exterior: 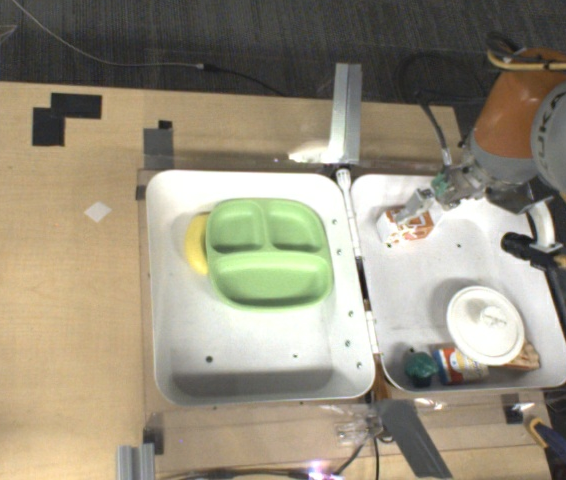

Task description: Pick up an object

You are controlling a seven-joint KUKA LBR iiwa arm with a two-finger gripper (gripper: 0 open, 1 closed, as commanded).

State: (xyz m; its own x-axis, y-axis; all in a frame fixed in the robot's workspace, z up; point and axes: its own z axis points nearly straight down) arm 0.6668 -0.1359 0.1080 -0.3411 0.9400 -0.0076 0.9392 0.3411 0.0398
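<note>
My gripper (431,196) reaches into the right bin (533,288) from the upper right and hovers over its back left part. Its tip sits right at the upper edge of a small orange and white packet (406,226), which lies on the bin floor. Whether the gripper touches the packet cannot be told. Near the front of the same bin rests a white round bowl (485,322). Along the front wall lie a teal object (421,368), a small bottle (459,365) on its side and a brown piece (529,358).
The left bin (193,348) holds a green divided plate (266,251) with a yellow object (195,244) poking out from under its left edge. A metal post (346,113) stands behind the wall between the bins. Wooden bench (53,298) lies to the left.
</note>
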